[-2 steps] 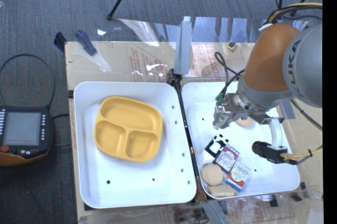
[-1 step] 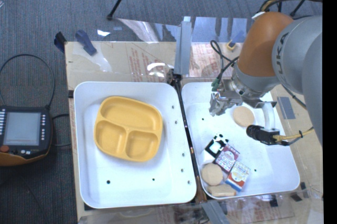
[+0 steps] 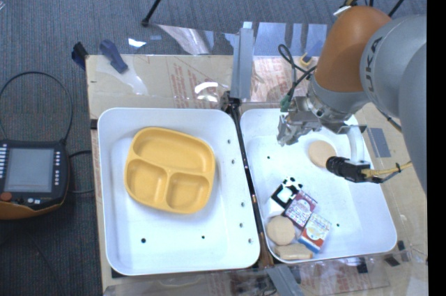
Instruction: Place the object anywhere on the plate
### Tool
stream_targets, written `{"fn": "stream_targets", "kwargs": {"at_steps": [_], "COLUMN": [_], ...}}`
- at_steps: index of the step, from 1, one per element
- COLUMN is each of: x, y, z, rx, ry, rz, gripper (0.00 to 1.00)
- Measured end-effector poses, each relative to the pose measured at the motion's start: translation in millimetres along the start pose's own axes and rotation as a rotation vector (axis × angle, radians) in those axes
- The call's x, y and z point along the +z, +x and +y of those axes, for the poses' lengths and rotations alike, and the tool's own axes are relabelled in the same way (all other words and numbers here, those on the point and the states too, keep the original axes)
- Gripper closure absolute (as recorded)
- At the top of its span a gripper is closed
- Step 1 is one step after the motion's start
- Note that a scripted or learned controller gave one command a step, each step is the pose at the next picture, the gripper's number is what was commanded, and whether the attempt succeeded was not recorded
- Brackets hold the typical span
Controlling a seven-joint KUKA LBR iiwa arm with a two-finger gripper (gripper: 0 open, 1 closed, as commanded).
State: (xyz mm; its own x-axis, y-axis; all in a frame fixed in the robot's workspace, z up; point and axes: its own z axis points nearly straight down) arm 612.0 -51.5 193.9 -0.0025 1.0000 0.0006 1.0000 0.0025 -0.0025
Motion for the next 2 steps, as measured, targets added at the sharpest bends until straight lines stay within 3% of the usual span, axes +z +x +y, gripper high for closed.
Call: {"fn": "stream_targets", "kwargs": {"at_steps": [1, 2], "x": [-67, -8], "y": [36, 46], "z": [-31, -93], "rx": [-0.002, 0.004], "ry": [-0.006, 0.01], "rz": [0.001, -0.001], "gripper": [1.0, 1.0]}}
